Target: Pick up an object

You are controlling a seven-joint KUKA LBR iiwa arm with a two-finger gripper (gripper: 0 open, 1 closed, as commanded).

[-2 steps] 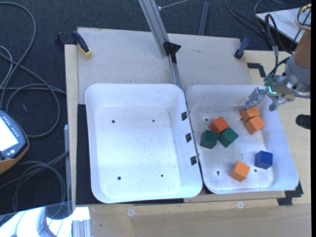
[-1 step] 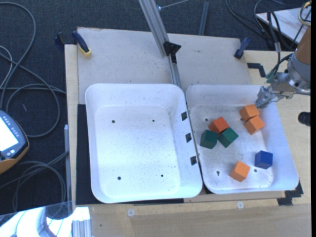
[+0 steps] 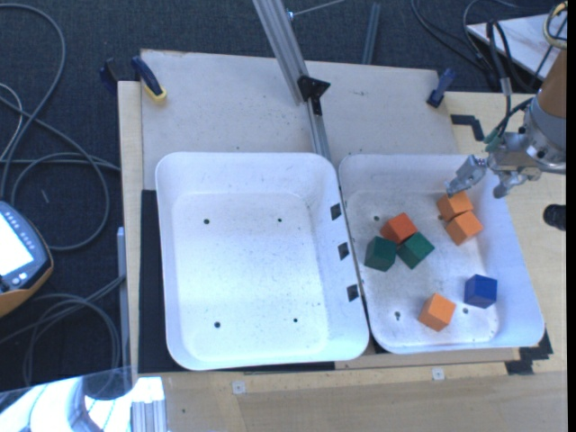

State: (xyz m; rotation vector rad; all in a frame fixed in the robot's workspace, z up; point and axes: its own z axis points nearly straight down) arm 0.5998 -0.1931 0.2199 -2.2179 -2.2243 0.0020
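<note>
In the shallow white plastic right bin [image 3: 513, 268] lie 7 small matte cubes; the metal gripper [image 3: 487, 176] hovers above its far edge, fingers spread, pinching nothing.

Dark carpet [image 3: 63, 88] strewn with cables [image 3: 36, 142] surrounds the bench [image 3: 225, 106].

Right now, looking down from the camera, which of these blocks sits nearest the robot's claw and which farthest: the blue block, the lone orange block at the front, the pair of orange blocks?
From the gripper, in the right bin:
1. Pair of orange blocks, just below it.
2. Blue block, farther down near the right wall.
3. Lone orange block, at the front edge.
</note>
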